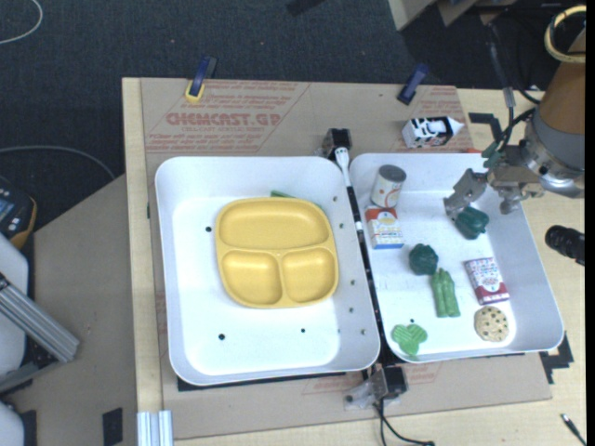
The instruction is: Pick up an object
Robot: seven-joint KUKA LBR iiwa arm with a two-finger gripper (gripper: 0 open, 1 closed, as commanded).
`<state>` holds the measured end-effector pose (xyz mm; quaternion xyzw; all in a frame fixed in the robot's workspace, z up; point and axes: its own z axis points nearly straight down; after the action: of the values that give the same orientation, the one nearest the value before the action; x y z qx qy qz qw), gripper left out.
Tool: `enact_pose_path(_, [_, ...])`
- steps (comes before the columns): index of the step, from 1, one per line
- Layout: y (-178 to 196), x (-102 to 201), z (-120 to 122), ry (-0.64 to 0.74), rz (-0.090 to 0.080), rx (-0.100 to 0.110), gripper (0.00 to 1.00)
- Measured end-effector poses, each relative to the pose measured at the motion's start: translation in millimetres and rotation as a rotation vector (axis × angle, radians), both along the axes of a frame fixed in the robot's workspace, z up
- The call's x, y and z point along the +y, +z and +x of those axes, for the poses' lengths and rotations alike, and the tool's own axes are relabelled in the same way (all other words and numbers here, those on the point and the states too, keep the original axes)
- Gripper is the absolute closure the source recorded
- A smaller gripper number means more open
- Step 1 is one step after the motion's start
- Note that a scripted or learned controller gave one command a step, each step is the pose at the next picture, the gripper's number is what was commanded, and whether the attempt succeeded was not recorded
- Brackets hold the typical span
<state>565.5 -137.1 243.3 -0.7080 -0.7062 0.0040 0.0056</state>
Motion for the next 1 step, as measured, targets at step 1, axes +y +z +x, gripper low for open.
enact_pose_path(1, [7.1,0.2,2.4,0.003,-0.002,-0.013,0.00])
